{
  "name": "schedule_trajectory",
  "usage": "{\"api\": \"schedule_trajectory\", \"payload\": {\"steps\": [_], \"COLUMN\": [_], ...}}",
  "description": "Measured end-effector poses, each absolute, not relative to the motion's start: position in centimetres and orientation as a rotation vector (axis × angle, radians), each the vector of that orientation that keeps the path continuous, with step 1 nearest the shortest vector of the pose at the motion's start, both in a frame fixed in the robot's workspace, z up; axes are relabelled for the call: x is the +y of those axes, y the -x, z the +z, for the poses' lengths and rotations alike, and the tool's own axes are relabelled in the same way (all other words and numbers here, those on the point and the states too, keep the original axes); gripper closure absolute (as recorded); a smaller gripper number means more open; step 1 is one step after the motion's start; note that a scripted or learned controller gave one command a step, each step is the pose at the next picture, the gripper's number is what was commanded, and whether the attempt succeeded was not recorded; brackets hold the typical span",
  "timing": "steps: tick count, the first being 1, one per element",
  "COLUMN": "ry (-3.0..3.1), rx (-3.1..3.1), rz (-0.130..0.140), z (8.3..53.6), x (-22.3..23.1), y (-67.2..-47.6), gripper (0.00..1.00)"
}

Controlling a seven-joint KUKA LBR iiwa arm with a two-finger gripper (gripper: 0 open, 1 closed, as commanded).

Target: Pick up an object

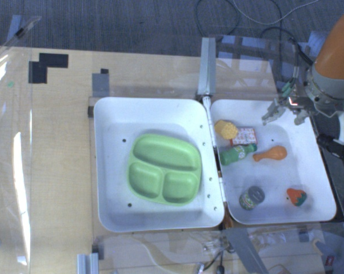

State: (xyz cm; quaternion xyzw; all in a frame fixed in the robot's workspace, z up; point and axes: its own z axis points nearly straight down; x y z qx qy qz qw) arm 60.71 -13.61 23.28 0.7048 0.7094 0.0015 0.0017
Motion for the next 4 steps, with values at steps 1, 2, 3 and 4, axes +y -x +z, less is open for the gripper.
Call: {"api": "schedule_trajectory", "payload": {"steps": [1, 2, 3, 4], "ry": [-1.996, -2.007, -1.967, -1.961], "rx": [2.422, 2.406, 2.44, 2.439], "rz": [0.004, 0.009, 0.012, 0.017], "z": [11.2, 8.9, 8.8, 10.0], "x": [-10.9, -13.5, -8.7, -8.6], "y": [-61.3, -58.6, -61.8, -62.0], "gripper": [0.0, 0.0, 0.0, 1.0]}}
